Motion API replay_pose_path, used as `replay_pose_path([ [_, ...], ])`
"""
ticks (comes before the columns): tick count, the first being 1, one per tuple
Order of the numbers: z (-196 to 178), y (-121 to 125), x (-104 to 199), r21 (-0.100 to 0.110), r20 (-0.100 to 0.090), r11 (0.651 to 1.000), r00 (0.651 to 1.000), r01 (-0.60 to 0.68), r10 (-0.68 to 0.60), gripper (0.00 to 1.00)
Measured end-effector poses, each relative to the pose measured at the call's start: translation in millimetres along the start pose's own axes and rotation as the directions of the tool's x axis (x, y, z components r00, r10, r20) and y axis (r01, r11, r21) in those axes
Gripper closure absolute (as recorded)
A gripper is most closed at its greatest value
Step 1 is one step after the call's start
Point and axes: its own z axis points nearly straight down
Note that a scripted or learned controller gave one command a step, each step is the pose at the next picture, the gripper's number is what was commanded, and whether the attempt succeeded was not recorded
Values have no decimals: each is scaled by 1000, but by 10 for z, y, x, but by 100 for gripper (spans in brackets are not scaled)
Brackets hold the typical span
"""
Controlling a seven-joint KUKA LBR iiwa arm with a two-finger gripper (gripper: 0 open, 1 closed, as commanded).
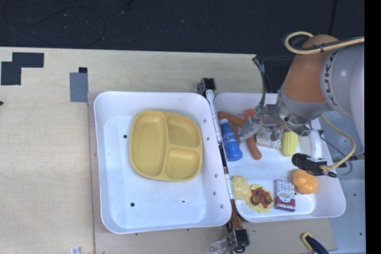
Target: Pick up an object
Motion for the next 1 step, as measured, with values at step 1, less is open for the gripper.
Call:
replay_pose_path([
  [1,277,-156,62,-14,12,1000,1000,0,0,0],
])
